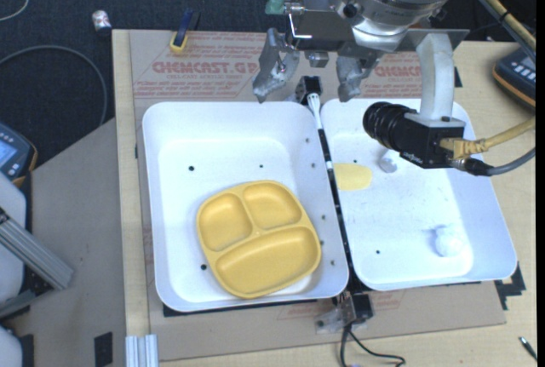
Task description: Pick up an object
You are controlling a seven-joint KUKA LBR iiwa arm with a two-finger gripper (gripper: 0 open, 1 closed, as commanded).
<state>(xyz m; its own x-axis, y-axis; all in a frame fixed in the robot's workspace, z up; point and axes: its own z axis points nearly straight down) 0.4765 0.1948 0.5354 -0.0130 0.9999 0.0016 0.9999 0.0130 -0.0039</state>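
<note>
A yellow divided plate [258,237] with three compartments lies flat in the left bin [170,144], toward its front. In the right bin [477,212] a small flat yellow piece [352,177] lies near the divider, and a small white object [446,242] rests at the front right. My gripper [312,84] hangs above the far end of the divider between the bins, fingers [272,76] spread apart and open, with nothing between them. It is well above and behind the plate.
A black cylindrical device [407,134] on a white bracket, with a yellow cable, hangs over the right bin's far part. A small grey piece [388,162] lies beneath it. A blue-yellow object [181,35] lies on the board behind the left bin.
</note>
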